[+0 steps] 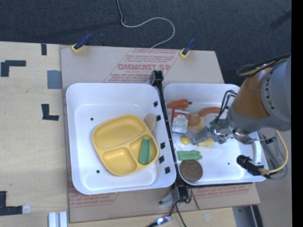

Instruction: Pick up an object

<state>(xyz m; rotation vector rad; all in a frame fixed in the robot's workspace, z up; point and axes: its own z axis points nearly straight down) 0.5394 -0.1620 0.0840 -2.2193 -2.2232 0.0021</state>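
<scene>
While the grey arm with its orange band reaches into the right-hand white bin [222, 171] from its right edge, the two-finger gripper [202, 136] hangs low near the middle of that bin, over a clutter of small items; whether it is released or clenched cannot be told from this slant.

Just beside its tip, on the left-edge side, lies a small yellow rounded piece [184, 139], and touching or nearly touching the tip is a pale yellow wedge [206, 143]. Either looks the likely target. Both seem light, stiff and smooth, probably plastic toy food, so apt to slip or skid; a hold across the narrow middle would serve best.

Toward the bin's far edge sit an orange carrot-like stick [178, 103], a white packet [180, 124] and a tan lump [194, 121]. Near the front edge lie a green flat strip [189, 154] and a brown round disc [191, 170].

A yellow divided plate [113, 138] rests in the left-hand white bin [80, 126].
</scene>
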